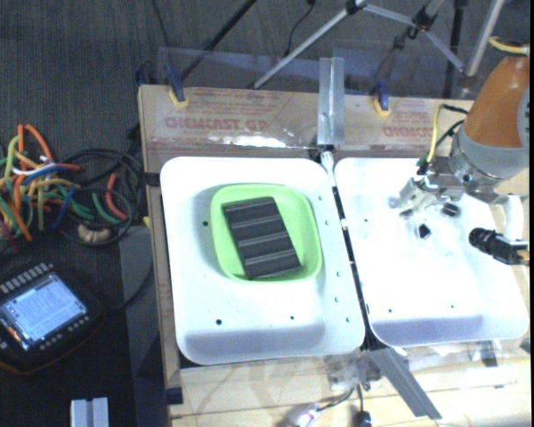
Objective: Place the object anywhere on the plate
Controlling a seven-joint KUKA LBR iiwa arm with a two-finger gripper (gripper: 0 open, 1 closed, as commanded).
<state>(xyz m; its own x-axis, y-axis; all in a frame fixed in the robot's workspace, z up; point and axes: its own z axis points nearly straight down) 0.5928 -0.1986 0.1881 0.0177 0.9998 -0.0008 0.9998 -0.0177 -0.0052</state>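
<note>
At far left of the bench, off the work surface, a tangle of coloured cables (36, 185) and a teach pendant (37, 312) with a lit screen lie on the dark floor. Moving right, the left white bin (249, 327) carries a green square plate (310, 238), and a dark ribbed rectangular block (261, 237), the task's object by the look of it, already lies flat on the plate's middle, slightly skewed, with green showing on all sides of it. Across the metal divider (331, 96), the right white bin (445, 318) holds little but small dark specks, and the gripper (424, 196) hangs over its upper part, well apart from the plate, beneath the arm's orange band (503, 96). The fingertips are too small and blurred to read, so whether they are parted or closed cannot be told; nothing can be seen between them. Judged from this layout, the placing looks done and the step in hand is a clean departure. Doing it well would mean keeping the gripper high over the divider and the bin rims, staying clear of the plate so the block is not nudged toward an edge, and confirming the block sits wholly inside the plate's raised lip before calling the task complete. A black fitting (494, 243) juts in at the right bin's edge, another thing to steer around.
</note>
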